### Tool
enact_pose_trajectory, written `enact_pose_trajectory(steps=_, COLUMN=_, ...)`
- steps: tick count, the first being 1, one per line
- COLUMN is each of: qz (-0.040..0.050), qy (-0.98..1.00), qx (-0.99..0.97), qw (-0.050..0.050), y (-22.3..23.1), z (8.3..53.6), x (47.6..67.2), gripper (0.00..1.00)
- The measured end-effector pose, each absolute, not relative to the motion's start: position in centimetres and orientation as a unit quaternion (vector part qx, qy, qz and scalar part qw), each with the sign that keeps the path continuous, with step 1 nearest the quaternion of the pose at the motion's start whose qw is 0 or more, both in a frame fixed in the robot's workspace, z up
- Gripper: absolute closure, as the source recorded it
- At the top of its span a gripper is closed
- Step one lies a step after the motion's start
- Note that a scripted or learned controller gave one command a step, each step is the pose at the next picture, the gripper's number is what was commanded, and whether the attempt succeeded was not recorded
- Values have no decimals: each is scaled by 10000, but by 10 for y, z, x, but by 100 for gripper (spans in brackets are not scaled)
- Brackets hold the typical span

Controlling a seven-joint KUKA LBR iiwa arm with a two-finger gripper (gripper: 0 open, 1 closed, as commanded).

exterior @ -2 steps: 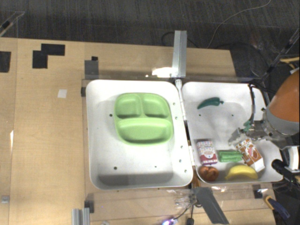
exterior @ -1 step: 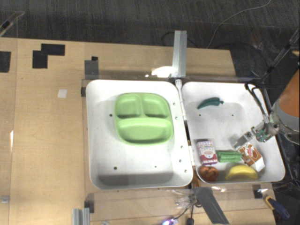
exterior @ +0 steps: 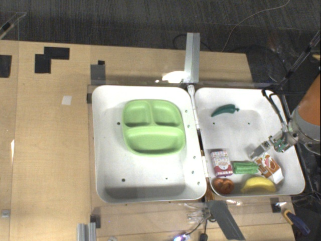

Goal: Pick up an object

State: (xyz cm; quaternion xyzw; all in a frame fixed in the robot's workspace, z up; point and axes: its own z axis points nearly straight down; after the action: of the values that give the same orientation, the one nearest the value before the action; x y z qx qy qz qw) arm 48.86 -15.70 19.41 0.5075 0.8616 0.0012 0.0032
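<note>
A robot arm's gripper (exterior: 267, 147) hangs low over the right-hand bin (exterior: 251, 97), near its right wall, reaching in from the right side of the bench; whether it is open or closed cannot be told from this view, and nothing can be seen held in it. Just below the tool and slightly to its right lies a small orange-and-white carton (exterior: 269, 166), close enough that it seems nearly under the tip. Below and to the left of the tool a green bar-shaped item (exterior: 245, 168) lies crosswise, touching a red-and-white box (exterior: 220, 163) further to the left. Further below the tool, along the bin's near edge, rest a yellow banana (exterior: 259, 185) and, left of it, a reddish-brown round fruit (exterior: 223, 186). Up and to the left of the tool, well apart from it, a dark green pepper-like piece (exterior: 224, 110) lies alone on the bin floor. Far to the tool's left, across the divider, the left-hand bin (exterior: 108, 174) holds a light green divided plate (exterior: 153, 125).
</note>
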Motion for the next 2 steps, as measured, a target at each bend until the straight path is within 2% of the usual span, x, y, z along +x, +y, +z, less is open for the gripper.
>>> enact_pose_trajectory(steps=1, qz=30, qy=8649, qx=5018, qw=133, y=-197, z=105, x=505, gripper=0)
enact_pose_trajectory(steps=2, qz=15, qy=8867, qx=4622, qw=43, y=-205, z=122, x=556, gripper=0)
